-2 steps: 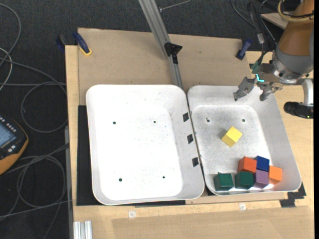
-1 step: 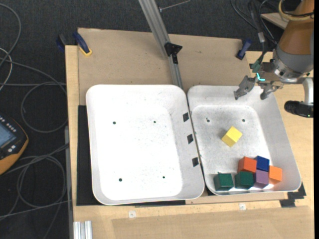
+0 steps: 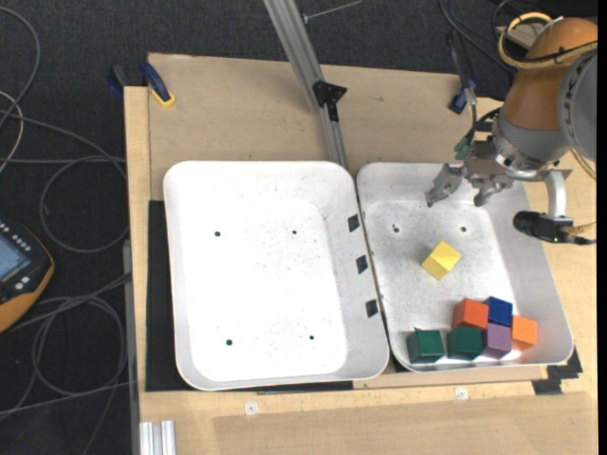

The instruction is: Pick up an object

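My gripper [image 3: 462,193] hangs over the far part of the right bin [image 3: 398,197], fingers spread open with nothing between them. A yellow cube [image 3: 441,260] lies alone in the middle of that bin, nearer the camera than the gripper and a little to its left. At the bin's near right corner sits a cluster of cubes: two green ones [image 3: 427,345] [image 3: 465,342], an orange one [image 3: 469,313], a blue one [image 3: 499,309], a purple one [image 3: 498,337] and another orange one [image 3: 524,331].
The left bin [image 3: 190,254] lies beside the right one, with black clips [image 3: 360,263] along the shared edge. A grey metal pole [image 3: 303,55] slants up from the back between the bins. Blue clamps [image 3: 156,83] [image 3: 463,96] hold the board's far corners.
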You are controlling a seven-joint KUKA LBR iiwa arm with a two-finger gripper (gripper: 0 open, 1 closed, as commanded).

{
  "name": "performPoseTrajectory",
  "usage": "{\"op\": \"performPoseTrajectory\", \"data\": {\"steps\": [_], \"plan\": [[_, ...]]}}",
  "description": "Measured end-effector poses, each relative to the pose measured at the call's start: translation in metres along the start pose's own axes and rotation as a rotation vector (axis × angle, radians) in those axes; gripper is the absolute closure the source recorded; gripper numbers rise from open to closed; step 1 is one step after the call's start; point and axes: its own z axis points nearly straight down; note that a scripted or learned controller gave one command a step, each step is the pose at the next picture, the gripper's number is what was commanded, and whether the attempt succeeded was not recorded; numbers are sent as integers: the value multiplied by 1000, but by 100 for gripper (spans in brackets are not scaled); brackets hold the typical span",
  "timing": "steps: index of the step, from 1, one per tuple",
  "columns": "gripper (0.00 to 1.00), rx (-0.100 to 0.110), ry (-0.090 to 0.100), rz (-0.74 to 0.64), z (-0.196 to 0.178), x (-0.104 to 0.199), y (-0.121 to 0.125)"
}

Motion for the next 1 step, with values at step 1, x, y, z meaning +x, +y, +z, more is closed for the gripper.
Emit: {"op": "performPoseTrajectory", "data": {"steps": [1], "plan": [[0,0,0,1,50,1,-1]]}}
